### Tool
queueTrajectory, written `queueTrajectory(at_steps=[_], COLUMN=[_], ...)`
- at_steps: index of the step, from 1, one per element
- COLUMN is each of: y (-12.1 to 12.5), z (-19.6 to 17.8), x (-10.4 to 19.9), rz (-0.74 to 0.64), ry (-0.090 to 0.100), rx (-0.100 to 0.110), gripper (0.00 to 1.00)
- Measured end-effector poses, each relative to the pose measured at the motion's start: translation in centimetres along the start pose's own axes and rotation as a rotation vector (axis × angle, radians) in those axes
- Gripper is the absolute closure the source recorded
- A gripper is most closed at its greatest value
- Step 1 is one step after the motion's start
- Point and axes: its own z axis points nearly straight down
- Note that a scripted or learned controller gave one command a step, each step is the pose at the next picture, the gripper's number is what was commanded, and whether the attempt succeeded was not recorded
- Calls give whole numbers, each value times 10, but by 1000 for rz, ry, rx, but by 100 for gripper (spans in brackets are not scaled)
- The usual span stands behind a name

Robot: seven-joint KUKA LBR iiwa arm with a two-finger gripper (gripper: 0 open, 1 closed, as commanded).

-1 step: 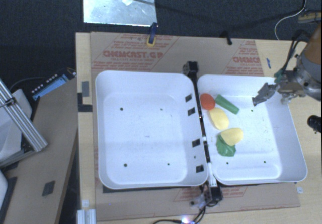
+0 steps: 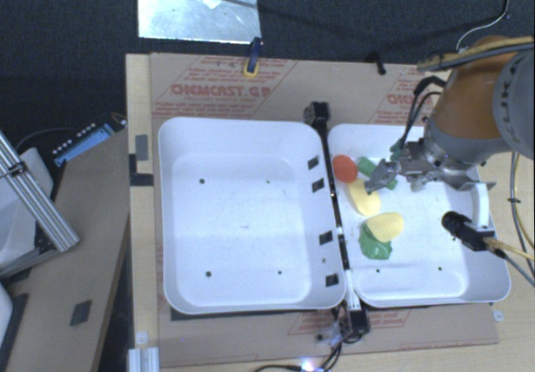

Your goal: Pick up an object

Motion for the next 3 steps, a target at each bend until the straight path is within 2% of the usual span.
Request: queueTrajectory(at_steps=[1,2,3], y=[-60,-55,60], z=[98,81,80], x=[-18,-18,2], rz=[13,8,0], ry=[-1,-5,-5], rx=[0,-13,-18], gripper=[0,100,100])
